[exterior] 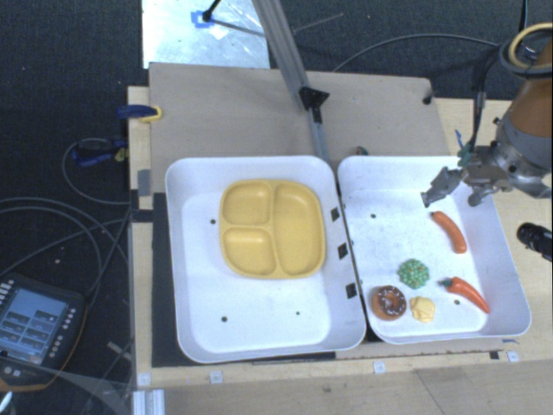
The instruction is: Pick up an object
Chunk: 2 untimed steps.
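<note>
My gripper [455, 193] hangs open over the back right of the right bin [380, 188], its two dark fingers spread with nothing between them. Just below it lies an orange-red sausage [450, 231], angled toward the bin's right wall. Toward the front of the same bin sit a green broccoli-like ball [414, 273], a chocolate doughnut [390, 302], a small yellow piece [422, 309] and an orange-red chili pepper [467, 291].
The left bin [199, 318] holds a yellow divided plate [271, 229]. A grey pole [285, 50] slants across the back of the bench. Cables and a teach pendant [30, 318] lie on the floor at the left.
</note>
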Each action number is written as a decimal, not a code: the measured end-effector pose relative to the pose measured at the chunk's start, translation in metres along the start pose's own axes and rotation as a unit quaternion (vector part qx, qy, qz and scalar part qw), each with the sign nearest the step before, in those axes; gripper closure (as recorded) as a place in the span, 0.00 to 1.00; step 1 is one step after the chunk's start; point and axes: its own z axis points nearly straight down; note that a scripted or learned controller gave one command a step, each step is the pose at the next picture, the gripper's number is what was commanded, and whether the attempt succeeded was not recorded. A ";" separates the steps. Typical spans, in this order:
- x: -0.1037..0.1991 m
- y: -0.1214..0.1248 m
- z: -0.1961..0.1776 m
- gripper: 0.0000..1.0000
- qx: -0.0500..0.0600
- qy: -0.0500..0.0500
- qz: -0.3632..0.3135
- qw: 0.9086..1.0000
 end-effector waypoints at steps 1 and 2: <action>0.000 0.000 0.000 0.00 0.000 0.000 0.001 1.000; -0.006 -0.007 0.057 0.00 0.002 0.000 0.003 1.000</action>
